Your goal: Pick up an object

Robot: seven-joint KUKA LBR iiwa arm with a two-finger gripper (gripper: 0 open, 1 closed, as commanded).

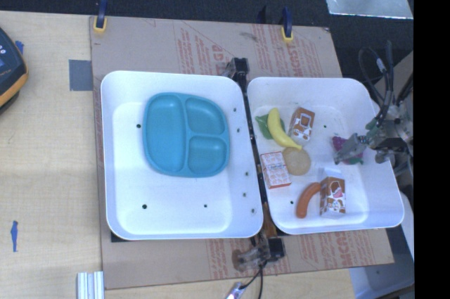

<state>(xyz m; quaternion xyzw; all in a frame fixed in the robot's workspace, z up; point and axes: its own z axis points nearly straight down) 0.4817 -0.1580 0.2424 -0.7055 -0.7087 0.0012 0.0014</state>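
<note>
The right bin (380,210) holds a yellow banana (281,129) with a green piece (262,124) beside it. It also holds a brown-and-white carton (301,123), a pale round disc (297,162), a flat red-and-white packet (274,170), an orange sausage (306,200) and a second carton (332,195). A small purple object (346,145) lies toward the bin's right side. My gripper (371,143) reaches in over the right rim, low, with its tip right against the purple object. I cannot make out whether the object sits between its tips.
The left bin (126,213) carries a blue divided plate (186,134). Clamps and cables sit between the bins at the back (239,68) and front (261,252). A yellow-edged device (8,69) lies on the bench at the far left.
</note>
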